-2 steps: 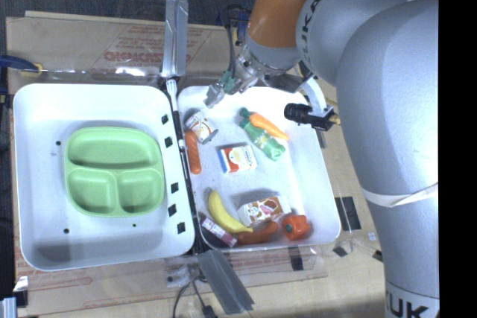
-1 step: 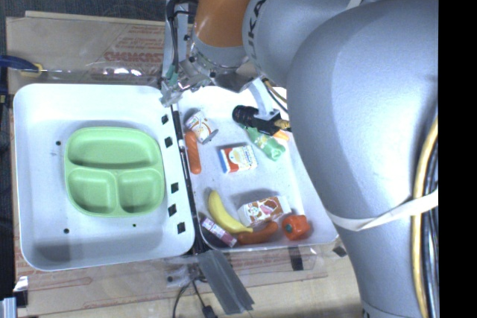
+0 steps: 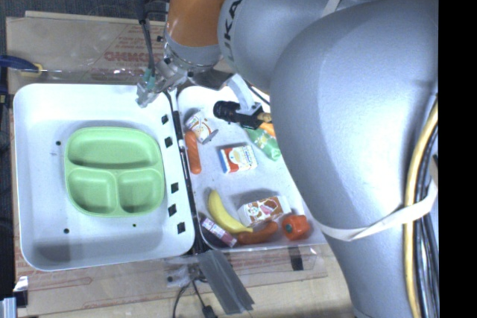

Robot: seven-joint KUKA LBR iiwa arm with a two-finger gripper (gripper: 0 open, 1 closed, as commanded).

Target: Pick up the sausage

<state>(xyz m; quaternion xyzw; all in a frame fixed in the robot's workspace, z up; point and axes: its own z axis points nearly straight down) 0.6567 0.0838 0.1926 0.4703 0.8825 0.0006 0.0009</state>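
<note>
The sausage (image 3: 194, 153) is an orange-red stick lying lengthwise beside the left wall of the right bin (image 3: 287, 176). Nothing covers it. My gripper (image 3: 148, 89) hangs at the far rim of the left bin (image 3: 30, 160), close to the divider between the two bins. It is above and to the left of the sausage, clearly apart from it. I see nothing in it.
A green divided tray (image 3: 114, 170) lies in the left bin. The right bin also holds a small wrapped packet (image 3: 200, 126), a green bottle (image 3: 265, 143), a small carton (image 3: 238, 159), a banana (image 3: 222, 212), a snack box (image 3: 260, 211), a dark red curved piece (image 3: 257, 235) and a tomato (image 3: 296, 226). The arm's bulk covers the bin's right side.
</note>
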